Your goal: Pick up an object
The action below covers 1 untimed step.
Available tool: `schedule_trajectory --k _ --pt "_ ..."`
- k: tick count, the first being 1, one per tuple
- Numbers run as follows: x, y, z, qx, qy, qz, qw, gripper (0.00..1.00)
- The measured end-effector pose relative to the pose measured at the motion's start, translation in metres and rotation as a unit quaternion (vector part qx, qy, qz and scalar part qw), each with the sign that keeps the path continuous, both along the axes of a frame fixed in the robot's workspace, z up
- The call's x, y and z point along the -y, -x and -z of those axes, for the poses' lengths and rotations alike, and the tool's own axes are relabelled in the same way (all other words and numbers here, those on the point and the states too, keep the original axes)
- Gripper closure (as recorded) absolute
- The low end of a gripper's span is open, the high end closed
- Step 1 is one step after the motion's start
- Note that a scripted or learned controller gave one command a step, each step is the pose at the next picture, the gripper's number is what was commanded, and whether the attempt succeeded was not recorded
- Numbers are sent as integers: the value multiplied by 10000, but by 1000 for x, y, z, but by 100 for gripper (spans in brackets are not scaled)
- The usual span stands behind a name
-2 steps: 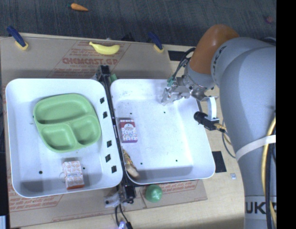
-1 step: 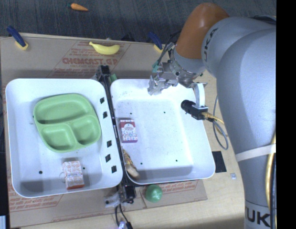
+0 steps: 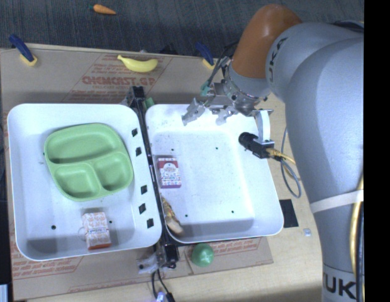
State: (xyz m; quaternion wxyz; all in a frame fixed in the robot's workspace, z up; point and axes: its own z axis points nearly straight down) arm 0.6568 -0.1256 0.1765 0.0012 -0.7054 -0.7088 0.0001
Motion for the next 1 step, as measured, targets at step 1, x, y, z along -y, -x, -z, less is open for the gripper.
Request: schedule_trajectory --k 1 --pt "55 1 86 -18 8 5 10000 0"
